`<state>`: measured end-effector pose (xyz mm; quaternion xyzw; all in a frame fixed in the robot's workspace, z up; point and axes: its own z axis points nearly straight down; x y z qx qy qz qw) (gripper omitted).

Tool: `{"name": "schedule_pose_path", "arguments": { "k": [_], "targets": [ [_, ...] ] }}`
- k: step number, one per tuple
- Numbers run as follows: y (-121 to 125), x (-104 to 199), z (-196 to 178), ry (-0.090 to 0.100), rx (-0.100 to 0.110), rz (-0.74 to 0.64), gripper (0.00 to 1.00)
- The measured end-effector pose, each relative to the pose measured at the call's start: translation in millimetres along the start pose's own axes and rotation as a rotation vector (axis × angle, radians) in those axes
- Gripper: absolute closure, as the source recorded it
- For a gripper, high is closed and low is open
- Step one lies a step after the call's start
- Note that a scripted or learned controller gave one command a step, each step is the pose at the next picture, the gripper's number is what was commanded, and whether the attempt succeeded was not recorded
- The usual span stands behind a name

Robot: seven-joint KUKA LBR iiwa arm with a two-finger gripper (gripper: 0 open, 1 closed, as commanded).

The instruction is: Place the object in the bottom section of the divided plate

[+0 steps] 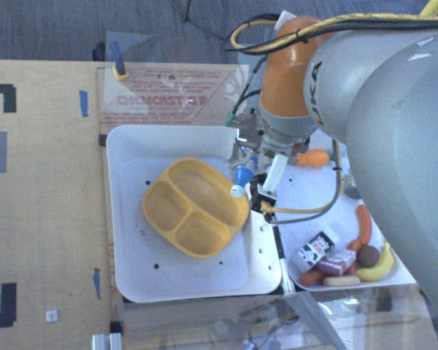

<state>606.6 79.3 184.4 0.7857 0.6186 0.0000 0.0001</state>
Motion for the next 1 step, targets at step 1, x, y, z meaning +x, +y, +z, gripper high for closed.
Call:
{"name": "schedule_pose_path", "arguments": {
  "k": [1],
  "targets": [
    [0.0, 0.2, -0.2, 0.000, 0.000, -0.001, 0.00]
  ]
}}
